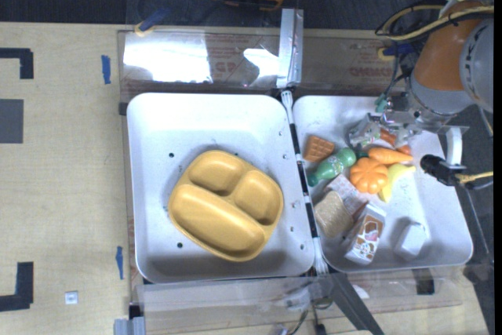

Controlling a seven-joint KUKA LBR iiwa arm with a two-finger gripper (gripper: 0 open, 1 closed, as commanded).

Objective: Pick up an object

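My gripper [379, 131] hangs low over the back of the right bin [451, 223], just above an orange carrot-like toy [390, 156]. Toy food is piled below and to its left: an orange pumpkin [369, 175], a green vegetable [332, 165], an orange waffle piece [318, 147], a bread slice [330, 213], a small carton [365, 238] and a white block [409, 238]. The gripper's body hides what lies directly under it. I cannot see anything held in it.
The left bin [157, 121] holds a yellow divided plate [226, 203]. A clear plastic wall [204, 51] stands behind the left bin. The arm with its orange band [443, 63] enters from the upper right. Cables run along the right bin's right side [459, 176].
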